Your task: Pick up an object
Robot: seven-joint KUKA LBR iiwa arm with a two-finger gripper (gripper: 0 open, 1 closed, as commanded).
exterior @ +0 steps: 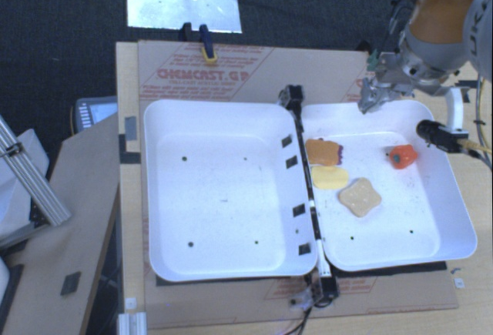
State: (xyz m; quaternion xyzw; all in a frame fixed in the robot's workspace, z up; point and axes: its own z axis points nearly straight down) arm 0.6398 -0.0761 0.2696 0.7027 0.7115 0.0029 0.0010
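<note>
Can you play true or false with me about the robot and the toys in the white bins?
1. The toys all lie in the right bin. True.
2. The gripper is holding the orange toy. False: the orange toy lies on the bin floor, apart from the gripper, which is up by the bin's far rim.
3. The yellow piece lies between the orange-brown piece and the tan piece. True.
4. The tan piece lies in the left bin. False: it lies in the right bin, close to the yellow piece.
5. The orange toy sits apart from the other three, toward the right. True.
</note>
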